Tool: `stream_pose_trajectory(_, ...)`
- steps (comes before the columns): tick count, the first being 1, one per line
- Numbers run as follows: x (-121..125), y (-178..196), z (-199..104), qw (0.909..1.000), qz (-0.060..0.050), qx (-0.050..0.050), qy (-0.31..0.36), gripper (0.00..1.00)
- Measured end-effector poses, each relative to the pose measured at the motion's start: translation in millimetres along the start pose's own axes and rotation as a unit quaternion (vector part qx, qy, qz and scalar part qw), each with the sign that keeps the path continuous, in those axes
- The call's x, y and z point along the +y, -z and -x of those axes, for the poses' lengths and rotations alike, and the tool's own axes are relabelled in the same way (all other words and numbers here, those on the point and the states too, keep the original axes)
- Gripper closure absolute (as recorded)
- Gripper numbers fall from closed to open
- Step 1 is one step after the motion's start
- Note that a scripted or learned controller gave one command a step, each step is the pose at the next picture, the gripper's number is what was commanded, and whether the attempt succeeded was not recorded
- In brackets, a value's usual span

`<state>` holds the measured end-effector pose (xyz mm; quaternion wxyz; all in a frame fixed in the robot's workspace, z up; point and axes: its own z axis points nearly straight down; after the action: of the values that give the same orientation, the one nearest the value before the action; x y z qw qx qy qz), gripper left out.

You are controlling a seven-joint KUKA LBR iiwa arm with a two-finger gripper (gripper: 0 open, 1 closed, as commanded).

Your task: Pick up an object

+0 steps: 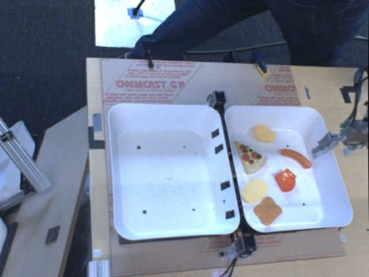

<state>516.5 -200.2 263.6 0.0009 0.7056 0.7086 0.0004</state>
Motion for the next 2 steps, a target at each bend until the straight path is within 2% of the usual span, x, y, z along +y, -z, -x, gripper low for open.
stream_pose_trajectory(1, 33.7, -148.5, -3.0, 1.0000, -0.004, 0.002, 0.001, 0.00)
stream_pose_trajectory(2, -12.0, -179.9, -58.6, 1.0000, -0.001, 0.001, 0.000, 0.00)
